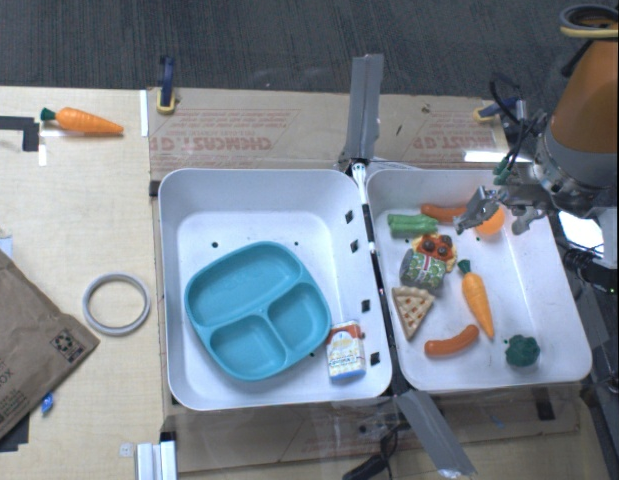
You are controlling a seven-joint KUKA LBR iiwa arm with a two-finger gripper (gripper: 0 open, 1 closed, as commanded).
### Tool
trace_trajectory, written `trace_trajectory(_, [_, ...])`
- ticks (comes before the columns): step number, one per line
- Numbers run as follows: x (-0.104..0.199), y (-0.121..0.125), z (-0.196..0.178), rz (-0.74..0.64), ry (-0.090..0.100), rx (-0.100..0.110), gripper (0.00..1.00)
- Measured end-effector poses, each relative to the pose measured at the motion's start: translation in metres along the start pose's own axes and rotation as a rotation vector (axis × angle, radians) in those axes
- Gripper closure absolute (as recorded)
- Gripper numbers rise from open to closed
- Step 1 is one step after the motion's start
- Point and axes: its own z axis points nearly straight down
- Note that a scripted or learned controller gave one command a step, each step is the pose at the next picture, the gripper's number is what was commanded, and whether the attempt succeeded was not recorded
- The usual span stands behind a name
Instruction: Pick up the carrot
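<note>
The carrot [476,302] is orange with a green top. It lies in the right bin [549,298], pointing toward the front, between a pizza slice [413,310] and a broccoli piece [522,350]. My gripper [499,214] hangs over the back of that bin, up and to the right of the carrot and apart from it. Its fingers [478,210] are spread open. A small round orange item [492,222] shows between and below them; whether they touch it I cannot tell. A second carrot [82,121] lies on the bench at far left.
The right bin also holds a sausage [451,343], a green and red toy [428,262], a green pod [413,223] and a red chili [444,211]. In the left bin [189,208] are a blue divided plate [257,310] and a small carton [346,353]. A tape ring [116,302] lies on the bench.
</note>
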Motion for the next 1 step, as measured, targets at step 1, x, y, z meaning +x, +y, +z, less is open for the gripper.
trace_trajectory(1, [-0.0431,-0.023,0.1245,0.049,0.001,0.0,0.0])
